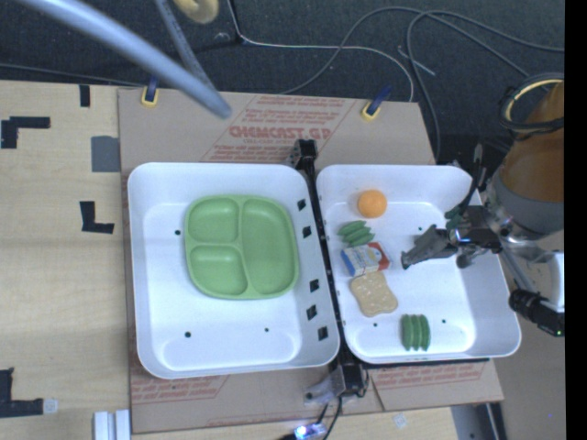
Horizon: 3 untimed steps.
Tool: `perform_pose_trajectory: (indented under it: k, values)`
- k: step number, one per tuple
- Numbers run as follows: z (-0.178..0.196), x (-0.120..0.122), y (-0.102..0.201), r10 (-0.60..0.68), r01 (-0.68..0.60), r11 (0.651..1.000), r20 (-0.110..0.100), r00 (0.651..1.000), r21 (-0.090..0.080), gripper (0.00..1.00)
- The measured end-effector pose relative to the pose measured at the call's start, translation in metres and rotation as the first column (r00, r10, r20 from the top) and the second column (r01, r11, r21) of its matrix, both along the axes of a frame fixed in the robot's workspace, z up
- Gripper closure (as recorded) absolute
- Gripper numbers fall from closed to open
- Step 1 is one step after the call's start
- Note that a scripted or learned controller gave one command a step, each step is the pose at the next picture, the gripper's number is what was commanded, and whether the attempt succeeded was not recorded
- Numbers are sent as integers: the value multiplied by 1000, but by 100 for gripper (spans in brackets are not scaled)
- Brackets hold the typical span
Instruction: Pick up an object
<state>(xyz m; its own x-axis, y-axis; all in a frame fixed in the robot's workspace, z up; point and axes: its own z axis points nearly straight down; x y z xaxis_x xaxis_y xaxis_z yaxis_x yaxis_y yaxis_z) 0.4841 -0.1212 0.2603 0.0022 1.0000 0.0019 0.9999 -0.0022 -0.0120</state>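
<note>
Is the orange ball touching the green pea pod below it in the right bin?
Apart. The camera view shows a strip of white bin floor between the orange ball and the green pea pod.

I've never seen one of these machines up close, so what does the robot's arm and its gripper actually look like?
The arm is a rounded grey body with an orange band above the wrist. At its end sits the gripper, a dark, angular piece with thin black fingers and a small blue glint near its base. The view is too blurry for any markings.
</note>
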Motion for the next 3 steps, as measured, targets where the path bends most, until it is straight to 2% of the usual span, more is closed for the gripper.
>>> perform_pose_trajectory:
  k: [1,3]
  values:
    - [5,2,0,4,-4,1000,10,1000,-2,0]
    - [-84,2,-7,2,-2,1000,7,1000,-1,0]
